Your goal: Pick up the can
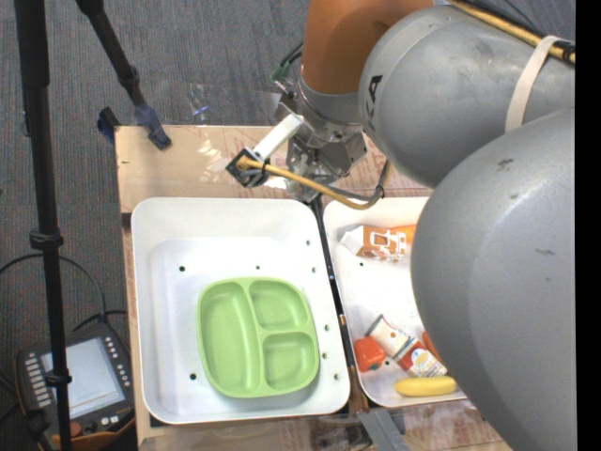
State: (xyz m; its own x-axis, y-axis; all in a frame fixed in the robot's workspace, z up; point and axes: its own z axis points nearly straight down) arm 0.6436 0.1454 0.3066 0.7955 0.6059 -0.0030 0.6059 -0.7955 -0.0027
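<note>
In the right bin [376,280], near its front, lies a cluster of small items. Among them is a white-and-red labelled piece [398,338] that looks like the can lying on its side, partly hidden under the arm. My gripper [320,161] hangs below the orange band [352,26], over the back rim where the two bins meet. It is well behind the cluster. Grey wrist parts and a yellow cable [310,184] cover its tip.
A green divided plate [257,335] lies in the left bin [164,252]. The right bin also holds an orange-and-white packet [383,241], a red piece [369,354] and a yellow banana [424,385]. The big grey arm [498,252] covers that bin's right side. A black tripod pole [42,186] stands at left.
</note>
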